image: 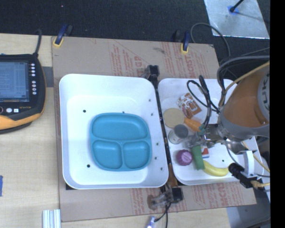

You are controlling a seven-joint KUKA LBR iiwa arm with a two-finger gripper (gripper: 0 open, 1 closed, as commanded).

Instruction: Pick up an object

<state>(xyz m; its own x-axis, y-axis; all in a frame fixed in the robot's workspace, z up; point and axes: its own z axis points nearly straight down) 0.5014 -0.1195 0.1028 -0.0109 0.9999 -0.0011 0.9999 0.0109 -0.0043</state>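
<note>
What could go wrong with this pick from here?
The items are packed tight: the green piece touches the banana and sits beside the purple item, so the hand may drag a neighbour or clamp two. The arm's loose black cables hang over the right bin and might snag.

Pendant (12, 91) at 9 o'clock, screen lit, on wood bench (23, 175). Cardboard sheet (109, 56) under both bins. Clamps at 11 (60, 34) and 1 o'clock (185, 42). Blue mark (1, 185) at 8.
</note>
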